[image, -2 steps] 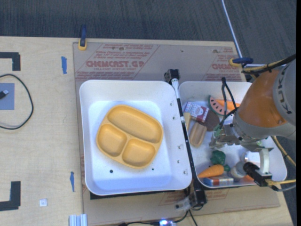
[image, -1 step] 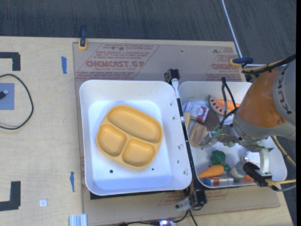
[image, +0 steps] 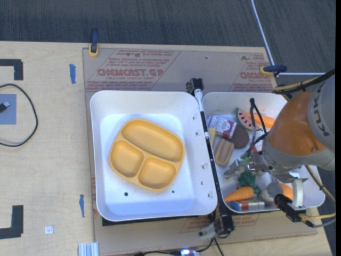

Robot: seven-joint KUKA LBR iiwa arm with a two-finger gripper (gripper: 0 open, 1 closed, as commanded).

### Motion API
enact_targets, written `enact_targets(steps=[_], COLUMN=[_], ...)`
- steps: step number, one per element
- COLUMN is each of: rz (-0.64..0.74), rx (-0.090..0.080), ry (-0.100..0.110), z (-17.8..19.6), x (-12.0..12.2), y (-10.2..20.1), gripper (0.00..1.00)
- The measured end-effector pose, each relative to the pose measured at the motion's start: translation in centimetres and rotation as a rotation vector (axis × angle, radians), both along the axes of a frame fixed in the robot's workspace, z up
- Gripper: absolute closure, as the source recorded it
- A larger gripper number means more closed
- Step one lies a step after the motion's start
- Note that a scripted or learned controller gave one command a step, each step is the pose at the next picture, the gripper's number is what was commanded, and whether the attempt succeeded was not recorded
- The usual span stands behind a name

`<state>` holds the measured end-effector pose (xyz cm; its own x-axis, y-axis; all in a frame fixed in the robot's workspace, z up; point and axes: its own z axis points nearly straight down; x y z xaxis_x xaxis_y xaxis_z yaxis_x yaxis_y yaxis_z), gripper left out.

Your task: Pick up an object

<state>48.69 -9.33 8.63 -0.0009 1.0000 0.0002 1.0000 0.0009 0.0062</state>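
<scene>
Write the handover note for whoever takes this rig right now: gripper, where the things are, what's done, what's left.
Gripper: down in the right bin, among the toys; whether it is open or shut cannot be told from the camera view.
Things: right bin holds the pile, including a carrot, a watermelon slice and a small red and white box. Left bin holds a yellow divided plate.
Done: arm has reached into the pile.
Left: nothing is seen lifted; a pick has yet to be confirmed.

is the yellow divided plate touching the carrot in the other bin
Apart. The camera view shows the yellow three-compartment plastic plate in the left white bin, and the small orange toy carrot in the right bin, the bin walls between them.
</scene>
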Motion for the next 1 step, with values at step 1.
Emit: enact_targets(steps=[1], rz=[-0.001], rx=[-0.003], ry=[-0.008], z=[1.15], x=[0.24], y=[-0.09], gripper=[1.0])
